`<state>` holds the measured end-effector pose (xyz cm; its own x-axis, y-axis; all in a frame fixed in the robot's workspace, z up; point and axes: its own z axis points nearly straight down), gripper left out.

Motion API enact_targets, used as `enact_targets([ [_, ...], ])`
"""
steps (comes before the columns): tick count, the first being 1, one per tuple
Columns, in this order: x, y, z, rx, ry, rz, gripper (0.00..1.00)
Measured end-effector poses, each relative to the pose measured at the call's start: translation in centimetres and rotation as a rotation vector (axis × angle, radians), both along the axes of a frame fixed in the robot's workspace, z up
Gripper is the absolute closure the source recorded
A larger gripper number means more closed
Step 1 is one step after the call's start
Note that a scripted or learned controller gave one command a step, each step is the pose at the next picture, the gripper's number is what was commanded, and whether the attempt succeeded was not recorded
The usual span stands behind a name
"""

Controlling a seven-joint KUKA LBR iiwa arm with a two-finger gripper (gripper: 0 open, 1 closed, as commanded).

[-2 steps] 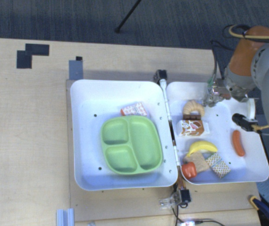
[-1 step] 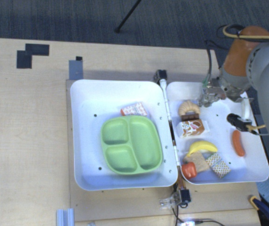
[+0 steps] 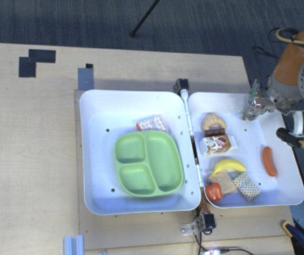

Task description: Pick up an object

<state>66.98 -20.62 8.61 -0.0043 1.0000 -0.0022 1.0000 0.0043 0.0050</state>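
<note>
Reaching in from three o'clock, the grey arm bends over the far right corner of the right bin, its orange band turned up toward the camera and the wrist angled down and leftward. The gripper hangs at about one o'clock over that bin, above bare white floor near the back wall; from where I stand the metal tip is small and glinting, and I cannot tell its state, nor is anything visibly caught in it. The objects lie well apart from it. A brown pastry sits at eleven o'clock in the right bin, with a small printed packet just below it. A banana lies toward seven o'clock, touching a tan slab like a slice of bread, with a red piece at its lower left and a checkered packet at its right. An orange sausage lies alone at four o'clock, lengthwise along the right wall. The left bin holds a green divided tray at its centre, with a red-and-white wrapper at twelve o'clock, touching the tray's far rim.
</note>
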Motion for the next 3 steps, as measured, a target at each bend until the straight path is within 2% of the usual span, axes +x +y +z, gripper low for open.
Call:
enact_targets([
  [1,-0.4,3.4,-0.1,0.002,0.001,0.002,1.0],
  [3,0.0,2.0,0.0,0.001,0.0,0.0,1.0],
])
